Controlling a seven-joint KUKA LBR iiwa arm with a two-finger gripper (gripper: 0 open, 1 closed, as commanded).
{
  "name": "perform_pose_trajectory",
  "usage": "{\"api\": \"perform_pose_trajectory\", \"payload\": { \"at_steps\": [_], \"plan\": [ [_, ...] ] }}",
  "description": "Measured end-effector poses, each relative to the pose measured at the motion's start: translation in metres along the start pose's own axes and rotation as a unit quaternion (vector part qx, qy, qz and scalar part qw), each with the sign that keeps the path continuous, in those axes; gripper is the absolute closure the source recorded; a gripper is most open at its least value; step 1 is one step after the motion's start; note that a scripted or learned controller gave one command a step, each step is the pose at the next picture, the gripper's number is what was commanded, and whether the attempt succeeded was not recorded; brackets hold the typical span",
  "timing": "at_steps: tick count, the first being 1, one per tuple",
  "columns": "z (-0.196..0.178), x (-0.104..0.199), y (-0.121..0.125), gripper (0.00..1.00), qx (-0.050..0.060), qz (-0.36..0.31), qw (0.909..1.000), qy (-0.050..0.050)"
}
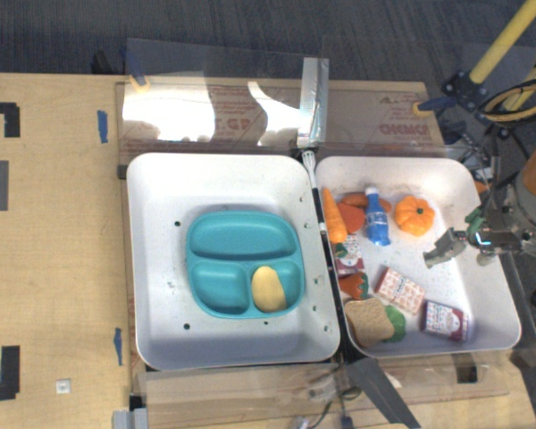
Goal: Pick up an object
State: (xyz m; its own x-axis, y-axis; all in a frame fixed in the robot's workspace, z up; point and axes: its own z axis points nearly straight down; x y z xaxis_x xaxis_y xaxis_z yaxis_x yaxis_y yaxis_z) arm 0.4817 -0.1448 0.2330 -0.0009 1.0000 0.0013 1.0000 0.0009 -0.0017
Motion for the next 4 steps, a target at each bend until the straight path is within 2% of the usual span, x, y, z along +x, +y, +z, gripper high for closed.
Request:
{"api": "perform_pose_trajectory", "payload": {
  "at_steps": [1, 2, 3, 4],
  "plan": [
    [0.122, 0.004, 0.092, 0.0, 0.004, 0.061, 0.9981, 0.0],
    [0.146, -0.012, 0.138, 0.0, -0.003, 0.049, 0.9988, -0.001],
    [0.135, -0.011, 0.139, 1.0, -0.005, 0.048, 0.9988, -0.001],
    [0.041, 0.038, 0.179, 1.0, -0.003, -0.097, 0.9952, -0.001]
  ]
}}
